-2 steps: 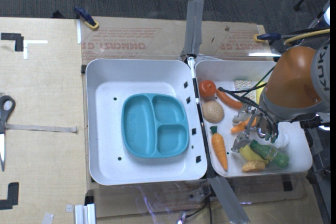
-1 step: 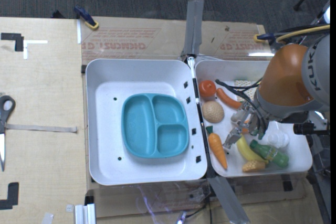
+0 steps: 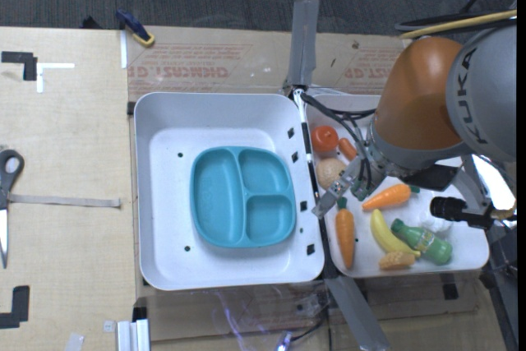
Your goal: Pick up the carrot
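Two carrots [image 3: 344,236] [image 3: 388,196] lie in the right bin [image 3: 472,259]; I've parked the gripper [image 3: 345,189] at ten o'clock of them, fingers' spread I cannot tell.

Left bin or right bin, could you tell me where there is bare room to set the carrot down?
Left bin: bare white floor rings the blue tray, widest along its left wall. Right bin: crowded with carrots, banana and gripper.
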You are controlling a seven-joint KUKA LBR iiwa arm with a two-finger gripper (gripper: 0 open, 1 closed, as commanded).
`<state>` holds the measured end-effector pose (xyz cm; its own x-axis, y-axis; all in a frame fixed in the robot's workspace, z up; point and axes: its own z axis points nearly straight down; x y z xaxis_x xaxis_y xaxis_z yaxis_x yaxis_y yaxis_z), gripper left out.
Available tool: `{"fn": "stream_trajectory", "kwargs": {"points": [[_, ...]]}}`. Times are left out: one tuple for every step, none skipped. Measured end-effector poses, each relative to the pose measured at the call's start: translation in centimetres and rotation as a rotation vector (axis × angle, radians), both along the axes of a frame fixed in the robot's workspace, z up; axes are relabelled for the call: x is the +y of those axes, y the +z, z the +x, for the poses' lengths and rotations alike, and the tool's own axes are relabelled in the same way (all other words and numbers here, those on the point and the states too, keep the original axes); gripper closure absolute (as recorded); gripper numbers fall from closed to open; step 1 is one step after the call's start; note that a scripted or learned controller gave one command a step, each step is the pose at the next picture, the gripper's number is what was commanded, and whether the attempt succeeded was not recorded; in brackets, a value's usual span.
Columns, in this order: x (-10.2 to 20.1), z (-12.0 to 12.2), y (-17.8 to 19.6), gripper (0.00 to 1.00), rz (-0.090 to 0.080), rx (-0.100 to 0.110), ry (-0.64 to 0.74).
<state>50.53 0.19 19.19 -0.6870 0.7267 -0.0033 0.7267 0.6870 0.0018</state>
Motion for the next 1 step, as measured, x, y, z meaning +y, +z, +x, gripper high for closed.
{"fn": "stream_trajectory", "kwargs": {"points": [[-0.35, -2.64, -0.04, 0.00, 0.000, 0.003, -0.090]]}}
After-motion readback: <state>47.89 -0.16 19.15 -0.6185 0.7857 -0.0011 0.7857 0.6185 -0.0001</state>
